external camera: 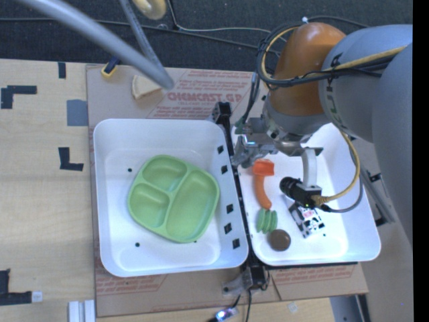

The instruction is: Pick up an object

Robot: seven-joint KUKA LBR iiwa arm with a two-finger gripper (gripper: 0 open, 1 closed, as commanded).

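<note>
Two white bins (107,180); green tray (174,198) in left one.

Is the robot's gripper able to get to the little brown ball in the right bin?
Probably yes. The brown ball lies uncovered near the right bin's front edge. The gripper hangs above the same bin, over the orange carrot. A green piece lies right beside the ball.

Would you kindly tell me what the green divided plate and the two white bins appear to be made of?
Green divided plate: likely moulded plastic, matte to satin, with soft rounded compartment ridges. Left bin and right bin: probably thin formed plastic, smooth and slightly glossy, with rounded corners.
</note>
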